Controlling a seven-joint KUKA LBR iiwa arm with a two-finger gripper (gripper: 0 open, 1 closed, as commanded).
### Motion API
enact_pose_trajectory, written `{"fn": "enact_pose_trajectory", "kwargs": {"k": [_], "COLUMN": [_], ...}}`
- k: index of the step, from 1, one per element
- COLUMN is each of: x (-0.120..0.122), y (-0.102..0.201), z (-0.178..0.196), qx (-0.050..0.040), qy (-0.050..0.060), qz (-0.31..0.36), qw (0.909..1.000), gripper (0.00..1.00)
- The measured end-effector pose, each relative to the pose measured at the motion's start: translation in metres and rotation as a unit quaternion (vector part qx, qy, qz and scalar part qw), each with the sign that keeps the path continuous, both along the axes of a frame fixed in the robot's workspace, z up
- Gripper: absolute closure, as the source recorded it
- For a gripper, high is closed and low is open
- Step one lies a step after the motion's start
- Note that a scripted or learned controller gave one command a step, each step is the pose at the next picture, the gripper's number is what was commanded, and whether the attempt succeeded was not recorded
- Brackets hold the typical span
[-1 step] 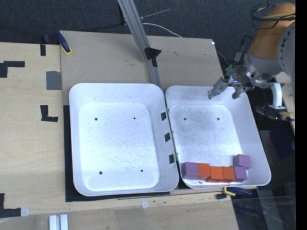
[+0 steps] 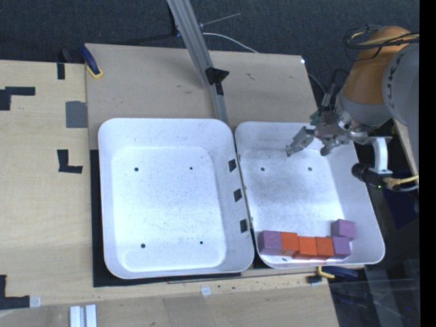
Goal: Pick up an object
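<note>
the left bin (image 2: 167, 196) sits just beside the right bin (image 2: 310, 182). against the right bin's near wall lie purple and orange blocks (image 2: 306, 242), touching in a row; likely light, stiff, best pinched across flat sides. above its far half hangs the gripper (image 2: 312, 148), fingers spread, holding nothing.

Tan wooden bench (image 2: 150, 94), two white bins side by side, left bin (image 2: 109, 182), right bin (image 2: 361, 216)

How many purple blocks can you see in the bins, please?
3, all in the right bin near its front edge: one at the left end of the block row, one at the right end, one just behind that. Others could be hidden behind them.
</note>
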State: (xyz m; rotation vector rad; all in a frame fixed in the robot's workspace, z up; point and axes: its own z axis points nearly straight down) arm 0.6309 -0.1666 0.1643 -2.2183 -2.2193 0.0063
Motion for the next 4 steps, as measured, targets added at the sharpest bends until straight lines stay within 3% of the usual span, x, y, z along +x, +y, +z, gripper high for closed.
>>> {"fn": "enact_pose_trajectory", "kwargs": {"k": [1,2,3,4], "x": [-0.002,-0.012,-0.048,-0.141], "y": [0.004,0.080,0.081,0.028], "z": [-0.045,0.008,0.113,0.055], "qx": [-0.0002,0.0015,-0.0003,-0.0001], "qy": [-0.002,-0.005,-0.006,0.002], "qz": [0.001,0.004,0.001,-0.004], "qw": [1.0000,1.0000,1.0000,1.0000], "gripper": [0.00,0.00,0.00,0.00]}}
